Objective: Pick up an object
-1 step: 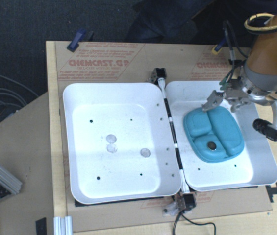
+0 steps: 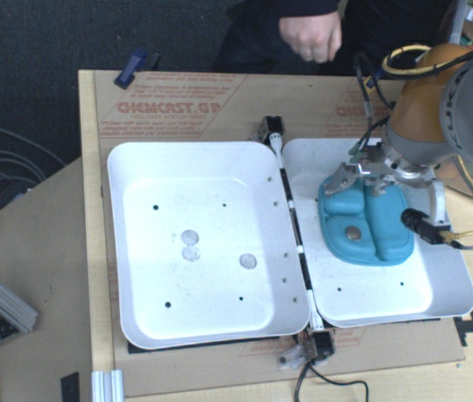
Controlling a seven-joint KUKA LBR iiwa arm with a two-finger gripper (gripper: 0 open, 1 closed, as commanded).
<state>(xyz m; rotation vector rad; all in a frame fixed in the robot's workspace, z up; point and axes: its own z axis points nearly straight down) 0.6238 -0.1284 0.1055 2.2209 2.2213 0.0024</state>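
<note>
The scene is lit evenly and fairly brightly from above, with no single hard source to be made out. The two white bins (image 2: 207, 241) are rendered close to overexposed, and detail on their floors is washed out. Soft, short shadows are cast under the bin rims onto the counter (image 2: 177, 99). The dark floor at the upper left is left dim and grainy. The whole frame is slightly soft, and fine edges are blurred.
</note>
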